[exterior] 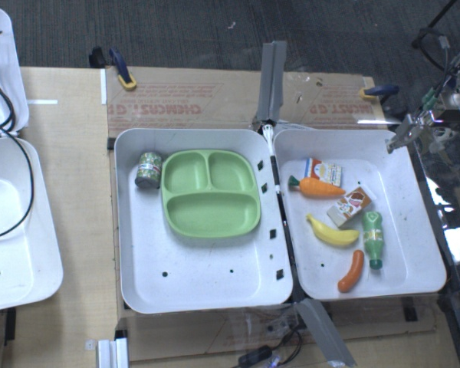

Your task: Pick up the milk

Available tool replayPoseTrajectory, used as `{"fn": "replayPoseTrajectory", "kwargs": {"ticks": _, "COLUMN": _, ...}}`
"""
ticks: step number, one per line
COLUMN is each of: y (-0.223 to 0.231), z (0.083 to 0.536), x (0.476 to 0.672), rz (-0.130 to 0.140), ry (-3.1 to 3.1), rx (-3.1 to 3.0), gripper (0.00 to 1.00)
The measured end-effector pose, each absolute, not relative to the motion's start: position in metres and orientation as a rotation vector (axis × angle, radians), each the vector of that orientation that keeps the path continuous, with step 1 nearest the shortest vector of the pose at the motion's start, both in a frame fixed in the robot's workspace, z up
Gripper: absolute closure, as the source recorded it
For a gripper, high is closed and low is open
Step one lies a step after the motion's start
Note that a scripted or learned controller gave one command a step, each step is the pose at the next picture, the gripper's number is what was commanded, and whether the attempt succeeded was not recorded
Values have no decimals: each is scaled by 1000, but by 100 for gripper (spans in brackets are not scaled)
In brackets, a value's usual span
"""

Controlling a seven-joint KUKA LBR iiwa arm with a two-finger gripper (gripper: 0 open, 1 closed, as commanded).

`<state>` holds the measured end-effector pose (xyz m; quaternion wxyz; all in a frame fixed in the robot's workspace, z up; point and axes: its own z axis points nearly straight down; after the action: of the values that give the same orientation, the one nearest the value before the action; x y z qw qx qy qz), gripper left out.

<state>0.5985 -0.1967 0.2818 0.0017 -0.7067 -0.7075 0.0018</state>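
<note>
The milk [324, 172] is a small white carton with red and blue print. It lies near the back of the right bin [402, 205], just behind an orange carrot [320, 188] that touches its front edge. A second small carton [349, 205], grey with a brown and red end, lies at a slant to the right of the carrot.
In the right bin a yellow banana [332, 232], a green bottle [372, 238] and a red sausage [351, 271] lie toward the front. The left bin [199, 271] holds a green divided plate [211, 194] and a small can [148, 169]. Metal fixtures [414, 127] stand at the right bin's back right corner.
</note>
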Motion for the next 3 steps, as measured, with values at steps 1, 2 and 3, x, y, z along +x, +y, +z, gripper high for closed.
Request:
{"fn": "replayPoseTrajectory", "kwargs": {"ticks": 1, "y": -153, "z": 130, "x": 566, "rz": 5, "ry": -2278, "rx": -2157, "gripper": 0}}
{"fn": "replayPoseTrajectory", "kwargs": {"ticks": 2, "y": -147, "z": 91, "x": 565, "rz": 1, "ry": -2418, "rx": -2005, "gripper": 0}}
{"fn": "replayPoseTrajectory", "kwargs": {"ticks": 3, "y": -149, "z": 100, "x": 565, "rz": 2, "ry": -2412, "rx": -2010, "gripper": 100}}
